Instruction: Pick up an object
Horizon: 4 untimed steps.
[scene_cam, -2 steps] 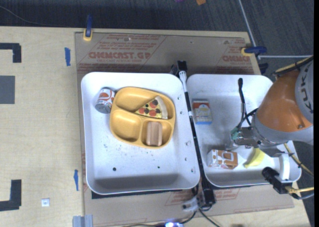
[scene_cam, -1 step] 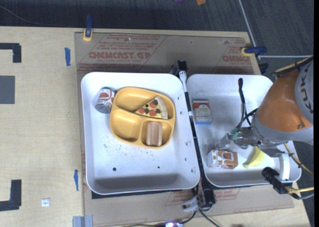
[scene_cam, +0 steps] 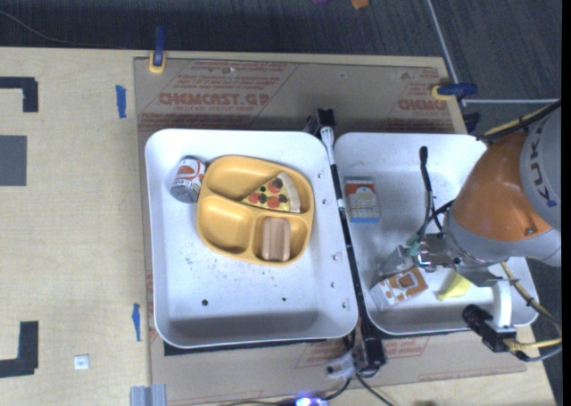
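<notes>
My gripper (scene_cam: 413,258) is low in the right bin (scene_cam: 393,150), near its front. Just below it lies a small orange-and-white packet (scene_cam: 402,286). A yellow wedge-shaped piece (scene_cam: 454,286) sits to the right of the packet, partly under the arm. Further back in the same bin a small box (scene_cam: 361,200) with an orange top and a blue bottom lies flat, well apart from the gripper. Whether the gripper touches the packet is hidden by the wrist.
The left bin (scene_cam: 232,306) holds a yellow divided plate (scene_cam: 219,217) with a toy pizza slice (scene_cam: 277,192) and a brown toy bun (scene_cam: 275,239). A small can (scene_cam: 186,178) lies beside it. The arm's orange band (scene_cam: 504,199) overhangs the right bin's right side.
</notes>
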Tool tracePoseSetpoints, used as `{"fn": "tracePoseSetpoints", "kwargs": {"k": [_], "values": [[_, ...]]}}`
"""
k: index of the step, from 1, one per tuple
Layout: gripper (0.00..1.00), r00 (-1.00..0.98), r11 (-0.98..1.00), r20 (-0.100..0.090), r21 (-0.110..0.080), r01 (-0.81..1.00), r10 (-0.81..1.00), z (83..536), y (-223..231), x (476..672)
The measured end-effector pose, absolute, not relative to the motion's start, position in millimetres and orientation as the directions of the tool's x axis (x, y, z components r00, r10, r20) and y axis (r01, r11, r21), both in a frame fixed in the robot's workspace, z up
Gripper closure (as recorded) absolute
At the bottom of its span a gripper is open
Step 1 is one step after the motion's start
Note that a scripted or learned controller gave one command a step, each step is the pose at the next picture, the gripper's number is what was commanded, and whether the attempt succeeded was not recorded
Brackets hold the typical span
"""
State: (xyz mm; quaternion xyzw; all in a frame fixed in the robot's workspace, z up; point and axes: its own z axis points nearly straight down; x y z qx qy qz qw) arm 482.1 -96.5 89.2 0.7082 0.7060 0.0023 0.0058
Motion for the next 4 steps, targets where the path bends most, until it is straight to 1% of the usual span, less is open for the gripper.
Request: {"fn": "tracePoseSetpoints", "kwargs": {"k": [1,2,3,4], "values": [[1.00,0.008,-0.007,-0.017,0.024,1.000,1.000,100.5,-101.0,484.6],[0.00,0.007,-0.007,-0.017,0.024,1.000,1.000,100.4,-100.9,484.5],[0.00,0.001,-0.001,-0.003,0.010,1.000,1.000,89.4,-99.7,481.8],[1.00,0.006,-0.005,-0.016,0.022,1.000,1.000,100.5,-104.7,484.1]]}}
